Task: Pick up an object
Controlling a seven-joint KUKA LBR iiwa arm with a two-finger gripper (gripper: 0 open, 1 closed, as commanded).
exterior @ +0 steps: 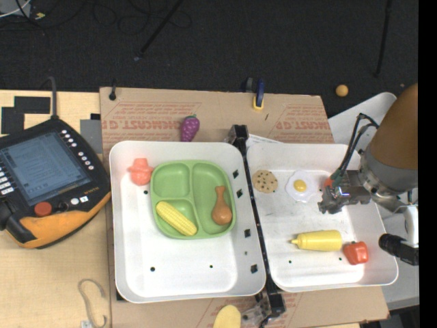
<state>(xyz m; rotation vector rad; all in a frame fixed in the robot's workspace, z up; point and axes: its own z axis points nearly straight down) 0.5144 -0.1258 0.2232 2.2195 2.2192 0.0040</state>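
A yellow mustard bottle (316, 240) lies in the right bin (382, 279), just below the gripper (330, 203), whose finger opening cannot be told. A fried egg (300, 186) sits just left, a cookie (265, 180) farther left.

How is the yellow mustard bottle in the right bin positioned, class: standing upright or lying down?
Lying down. The mustard bottle rests lengthwise on the right bin floor, nozzle pointing toward the left bin.

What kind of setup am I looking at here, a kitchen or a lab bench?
Most likely a robotics lab bench, not a kitchen. The food is toy: a corn cob and drumstick on a green plate. The white bins sit on cardboard, and a teach pendant lies alongside.
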